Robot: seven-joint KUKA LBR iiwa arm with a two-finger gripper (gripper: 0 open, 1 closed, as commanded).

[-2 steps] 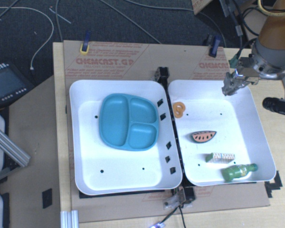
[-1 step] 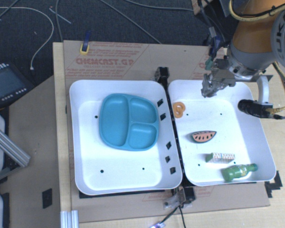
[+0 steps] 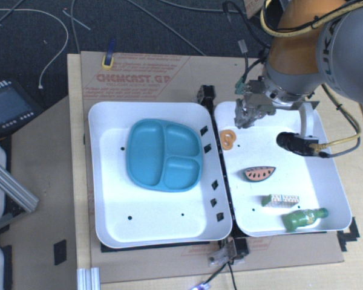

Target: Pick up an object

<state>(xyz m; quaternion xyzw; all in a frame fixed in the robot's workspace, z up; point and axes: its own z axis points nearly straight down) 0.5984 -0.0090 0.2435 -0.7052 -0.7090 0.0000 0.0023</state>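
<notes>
The table carries two shallow white bins side by side; all positions below are referenced to the right bin. The left bin adjoins its left wall and holds a blue divided plate. The arm hangs over the right bin's upper left corner, with the pincer low above the bin floor; whether it is open or closed cannot be determined, and no object is visible between it. Inside the right bin: a green bottle near the lower edge, a watermelon slice at centre-left, a striped packet between those two, and an orange pretzel at the left wall, just beside the pincer.
</notes>
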